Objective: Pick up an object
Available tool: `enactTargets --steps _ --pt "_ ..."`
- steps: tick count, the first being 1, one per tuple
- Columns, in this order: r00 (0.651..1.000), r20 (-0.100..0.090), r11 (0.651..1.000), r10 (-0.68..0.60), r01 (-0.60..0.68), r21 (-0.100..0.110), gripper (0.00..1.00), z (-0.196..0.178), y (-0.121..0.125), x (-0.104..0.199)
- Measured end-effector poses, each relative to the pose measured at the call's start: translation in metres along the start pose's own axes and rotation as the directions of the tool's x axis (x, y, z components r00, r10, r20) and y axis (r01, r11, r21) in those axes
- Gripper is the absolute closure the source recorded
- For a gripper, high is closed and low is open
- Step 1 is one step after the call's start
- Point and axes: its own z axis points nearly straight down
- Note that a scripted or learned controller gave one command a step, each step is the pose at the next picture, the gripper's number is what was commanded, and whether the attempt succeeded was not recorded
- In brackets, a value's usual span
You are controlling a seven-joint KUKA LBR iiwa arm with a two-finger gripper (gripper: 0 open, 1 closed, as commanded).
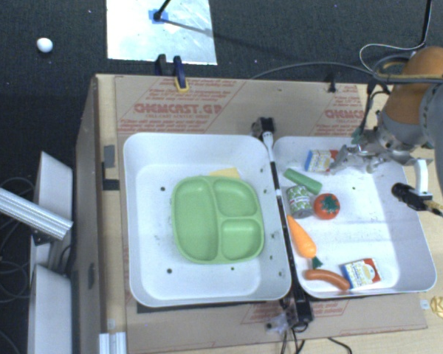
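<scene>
Cardboard-topped bench (207, 102) on dark carpet, two white bins side by side. Nearest edge of right bin (406, 234): hot dog (326, 277) and small red-and-white carton (361, 272). Just beyond, carrot (303, 238), then tomato (326, 206) beside a small can (298, 200). Green cucumber-like piece (303, 178) and another small carton (320, 160) toward the far wall. Left bin (151, 198): green divided plate (217, 219), yellow item (225, 173) behind it. Gripper (348, 158) low over right bin's far side, just beside the far carton; fingers' spread cannot be told.
</scene>
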Motion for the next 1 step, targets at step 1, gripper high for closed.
enactTargets --steps 1 --pt "1.000 -0.002 1.000 -0.001 0.001 0.003 0.00 0.0016 -0.0002 0.0470"
